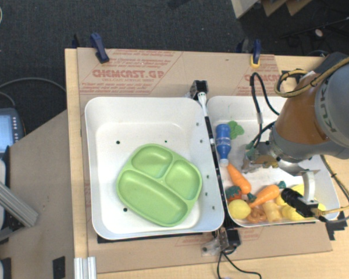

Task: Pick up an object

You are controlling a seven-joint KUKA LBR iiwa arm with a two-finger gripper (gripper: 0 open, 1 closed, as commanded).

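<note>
Reaching into the right bin (221,106), I see the tool (257,163) low near the carrot (239,179), which lies at its 7 o'clock. I cannot tell its opening. Next it must descend on the carrot and close.

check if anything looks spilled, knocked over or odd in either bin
Nothing stands out. The green plate lies flat in the left bin; the toy food, including a blue bottle and carrot, sits loosely piled inside the right bin.
</note>
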